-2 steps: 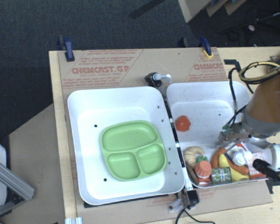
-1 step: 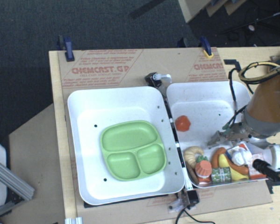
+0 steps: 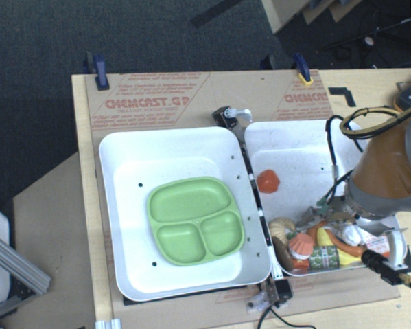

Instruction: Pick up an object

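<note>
My gripper point(image 3: 323, 215) hangs low over the front of the right bin point(image 3: 294, 145), just above a heap of small items. The heap holds a tan rounded piece point(image 3: 281, 227), a salmon-red piece point(image 3: 300, 245), a green-labelled can point(image 3: 324, 258), a yellow piece point(image 3: 331, 238), an orange carrot-like piece point(image 3: 347, 243) and a white packet with red print point(image 3: 376, 244). An orange-red ball-like object point(image 3: 268, 182) lies alone by the bin's left wall, up and left of the gripper. The wrist hides part of the heap.
The left bin point(image 3: 123, 171) holds a green divided plate point(image 3: 194, 219). A black clip point(image 3: 225, 115) sits at the bins' far junction. Blue clamps point(image 3: 100, 71) point(image 3: 301, 67) pin the cardboard board at its back edge. A cable loops beside the arm point(image 3: 387, 164).
</note>
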